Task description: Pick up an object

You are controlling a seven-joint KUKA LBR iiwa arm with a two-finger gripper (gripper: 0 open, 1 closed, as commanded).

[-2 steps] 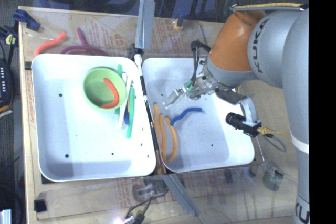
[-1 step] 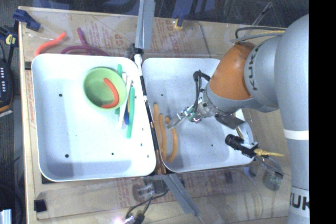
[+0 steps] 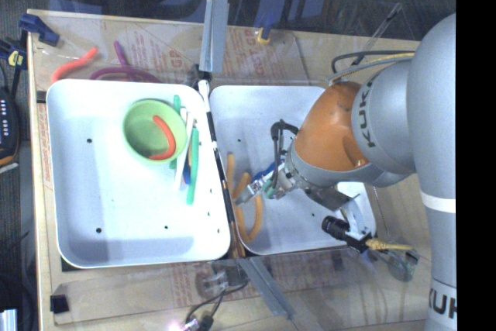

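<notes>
Arm (image 3: 372, 128) reaches in from the right, low over the right bin (image 3: 256, 101). Pincer (image 3: 260, 186) sits at the bin's left side, down near the floor, right at the orange-handled pliers (image 3: 246, 205). Pliers lie along the bin's left wall, handles running toward the near edge. Pincer tip overlaps the upper part of the pliers; whether it is released or clenched, cannot tell, too small and cluttered. Not clear that anything is between the fingers.

Left bin (image 3: 93, 229) holds a green bowl (image 3: 153, 129) in its upper middle, with a curved orange piece (image 3: 164, 137) inside it. Just right of the bowl, a few thin sticks, green stick (image 3: 191, 167) the longest, white one (image 3: 184, 147) beside it, all close to the bin's right wall.

On the bench (image 3: 325, 50) behind the left bin: an orange strip (image 3: 74, 64) and a purple loop (image 3: 124, 74). A metal bar (image 3: 214, 31) stands on the bench above the gap between the bins.
</notes>
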